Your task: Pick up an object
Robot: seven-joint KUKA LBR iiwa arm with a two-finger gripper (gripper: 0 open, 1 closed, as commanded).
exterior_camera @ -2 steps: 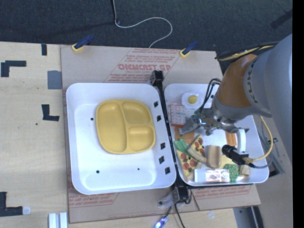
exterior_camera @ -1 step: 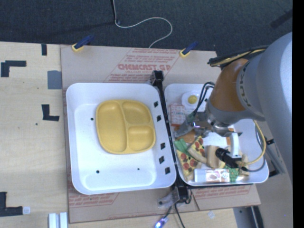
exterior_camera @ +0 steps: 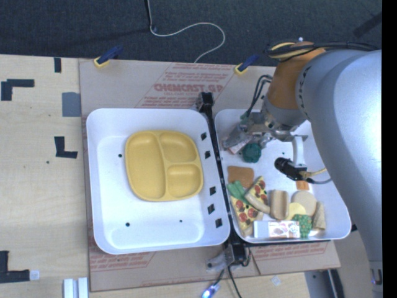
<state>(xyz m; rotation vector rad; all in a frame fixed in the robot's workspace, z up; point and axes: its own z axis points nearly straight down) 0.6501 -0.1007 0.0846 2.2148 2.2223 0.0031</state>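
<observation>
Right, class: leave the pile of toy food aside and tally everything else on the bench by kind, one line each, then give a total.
White bins: 2
Yellow divided plate: 1
Blue-and-yellow clamps on the cardboard's far edge: 2
Robot arm: 1
Total: 6

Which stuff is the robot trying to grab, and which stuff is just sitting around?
For the job:
gripper
green ball beside it
toy food pile
right bin

Just lying about:
yellow divided plate
left bin
white cable
</observation>
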